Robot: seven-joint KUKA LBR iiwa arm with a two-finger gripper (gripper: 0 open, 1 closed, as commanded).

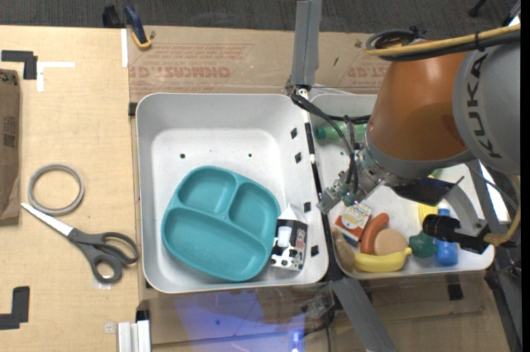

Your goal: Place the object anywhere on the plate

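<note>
The picking step was judged to be in hand. The arm (431, 106) was held over the right bin (474, 262), and the end effector (343, 191) was seen low at that bin's left wall, just above the small carton (354, 218). Whether the end effector was released or clenched could not be told, as it was largely covered by the wrist; nothing could be seen carried in it.

The object to be placed was taken to be one of the toys in the right bin, which one could not be told. The teal plate (219, 222) lay in the left bin (211, 120), with a small black-and-white item (290, 247) touching its right rim.

For the next move, a toy would have to be gripped securely, lifted clear of the wall between the bins, carried leftward and set down on the plate.

Two bins and one plate of three compartments were counted. In the right bin were counted one carton, one red sausage (374, 227), one banana (381, 261), one round peach-coloured piece (389, 242), one green piece (421, 245) and one blue piece (445, 249). On the bench (74, 118) one pair of scissors (83, 243) and one tape roll (55, 188) were counted.
</note>
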